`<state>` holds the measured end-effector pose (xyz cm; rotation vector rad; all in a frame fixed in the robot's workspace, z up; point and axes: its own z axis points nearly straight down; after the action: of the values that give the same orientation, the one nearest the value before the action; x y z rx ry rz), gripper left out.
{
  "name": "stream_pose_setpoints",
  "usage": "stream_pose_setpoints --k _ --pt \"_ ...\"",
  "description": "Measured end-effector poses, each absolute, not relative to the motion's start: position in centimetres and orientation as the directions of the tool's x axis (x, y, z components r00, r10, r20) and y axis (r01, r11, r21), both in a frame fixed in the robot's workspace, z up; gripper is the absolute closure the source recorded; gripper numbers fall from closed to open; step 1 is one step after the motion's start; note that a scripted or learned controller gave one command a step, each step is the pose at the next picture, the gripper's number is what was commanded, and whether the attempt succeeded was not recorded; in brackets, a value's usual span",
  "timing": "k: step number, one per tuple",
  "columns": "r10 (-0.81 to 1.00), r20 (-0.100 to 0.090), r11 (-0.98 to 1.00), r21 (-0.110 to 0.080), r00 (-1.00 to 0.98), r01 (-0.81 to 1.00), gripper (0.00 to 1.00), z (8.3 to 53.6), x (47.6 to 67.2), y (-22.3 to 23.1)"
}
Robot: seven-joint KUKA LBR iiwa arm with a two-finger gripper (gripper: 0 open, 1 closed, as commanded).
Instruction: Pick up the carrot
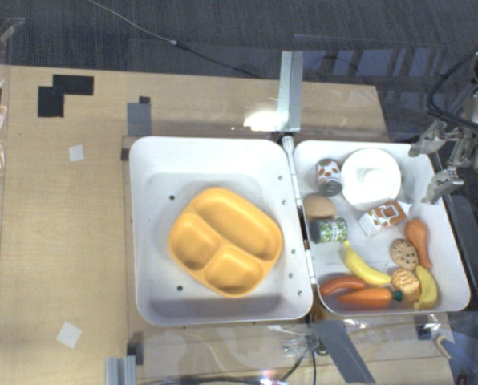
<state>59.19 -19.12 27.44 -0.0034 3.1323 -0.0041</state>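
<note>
Carrot (366,298): at about 6 o'clock in the toy-filled bin (460,275), flat against the near wall, long axis from 9 to 3 o'clock, green top toward 3 o'clock. Touching a red, sausage-like piece (341,284) at its 10 o'clock side; just beside a cookie (403,280) at its 2 o'clock, with a banana (365,269) close at 12 o'clock.

Gripper (438,167): at about 2 o'clock of the same bin, over the far corner, well apart from the carrot. Jaws seemingly spread, with nothing between them.

Probably a plastic toy: light, stiff, smooth and a little slippery, not fragile. Round and tapered, so likely to roll or squirt out under a pinch near the thin end.

Best taken across the thick middle, fingers closing along the 12-to-6 line. Little room on the 6 o'clock side because of the wall, and little on the 12 o'clock side because of the neighbours. Some risk of also catching the red piece or pushing the cookie.
</note>
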Motion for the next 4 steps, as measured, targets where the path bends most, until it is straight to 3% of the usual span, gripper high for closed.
stream_pose_setpoints --k 1,2,3,4 --pt "-0.173 -0.003 0.985 -0.001 -0.985 -0.173 0.0 17.3 52.7 -20.6" --pt "-0.006 -0.035 1.0 -0.011 -0.999 -0.005 0.0 11.3 54.4 -20.8" --pt "-0.014 -0.053 1.0 -0.017 -0.999 -0.013 1.0 12.8 54.9 -20.7" --pt "-0.142 -0.006 0.99 -0.003 -0.99 -0.142 1.0 11.9 49.2 -20.6"
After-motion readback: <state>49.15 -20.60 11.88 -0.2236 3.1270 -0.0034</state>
